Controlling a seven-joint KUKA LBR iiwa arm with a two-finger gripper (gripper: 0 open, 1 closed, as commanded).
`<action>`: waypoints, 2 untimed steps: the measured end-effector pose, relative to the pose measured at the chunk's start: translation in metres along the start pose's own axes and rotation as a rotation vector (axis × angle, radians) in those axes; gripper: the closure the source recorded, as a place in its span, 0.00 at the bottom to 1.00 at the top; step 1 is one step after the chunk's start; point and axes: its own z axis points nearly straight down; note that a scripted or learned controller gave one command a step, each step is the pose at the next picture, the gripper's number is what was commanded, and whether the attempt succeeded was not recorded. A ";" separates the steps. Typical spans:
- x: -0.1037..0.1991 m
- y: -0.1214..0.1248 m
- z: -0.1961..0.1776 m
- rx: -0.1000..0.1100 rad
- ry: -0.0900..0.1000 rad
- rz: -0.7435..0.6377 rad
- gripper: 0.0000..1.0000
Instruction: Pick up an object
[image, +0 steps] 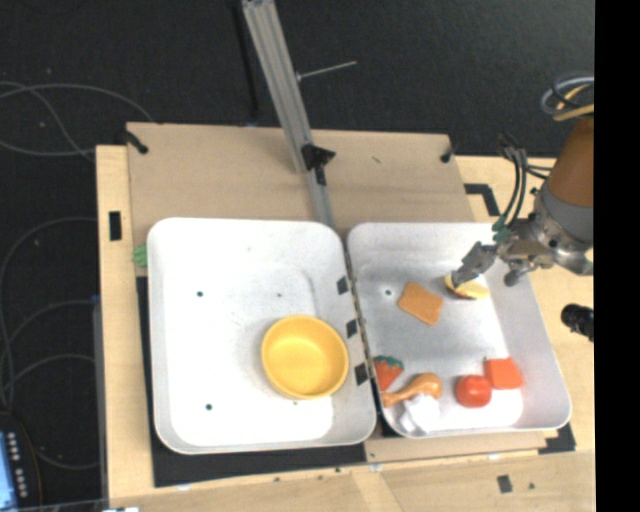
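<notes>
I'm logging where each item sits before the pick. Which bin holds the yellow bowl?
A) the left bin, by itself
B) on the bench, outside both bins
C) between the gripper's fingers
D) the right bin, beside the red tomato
A: the yellow bowl sits alone in the left bin, near its right wall, while the gripper hangs over the right bin.

Arm enters from the right, orange band high, grey wrist below it, cables looping off the wrist. Gripper (493, 268) points left and slightly down. Two dark fingers spread apart: one finger (470, 266) angled down-left, the other to its right, nothing between them
</notes>
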 end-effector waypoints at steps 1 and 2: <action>0.000 0.000 0.000 0.000 0.000 0.000 0.00; 0.005 -0.007 0.047 0.005 -0.002 0.004 0.00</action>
